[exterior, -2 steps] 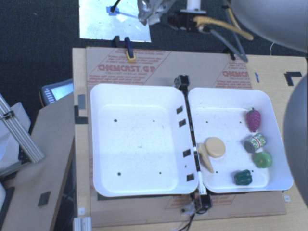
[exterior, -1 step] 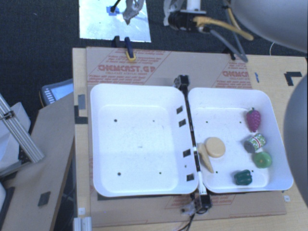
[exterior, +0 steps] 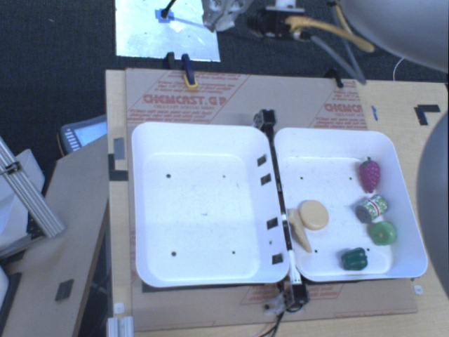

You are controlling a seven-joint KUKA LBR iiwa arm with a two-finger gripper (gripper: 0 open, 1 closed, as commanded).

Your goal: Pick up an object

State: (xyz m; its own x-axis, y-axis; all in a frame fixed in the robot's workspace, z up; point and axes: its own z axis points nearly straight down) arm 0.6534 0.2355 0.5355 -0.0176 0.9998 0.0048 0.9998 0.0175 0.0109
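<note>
The right bin (exterior: 337, 146) holds several small items. A purple berry cluster (exterior: 370, 175) lies at its right side, with a small green-and-white can (exterior: 372, 208) below it. A green apple (exterior: 382, 232) and a dark green pepper (exterior: 354, 258) sit near the front right corner. A round tan disc (exterior: 313, 214) and a pale wedge (exterior: 300, 232) lie near the divider. My gripper (exterior: 223, 9) is high at the top of the view, beyond the bench's far edge and well away from both bins.
The left bin (exterior: 140, 188) stands beside the right one, joined by a black-clipped divider (exterior: 275, 195). A brown board (exterior: 295, 97) lies under both. A yellow cable (exterior: 330, 27) and the grey arm (exterior: 400, 12) cross the top right.
</note>
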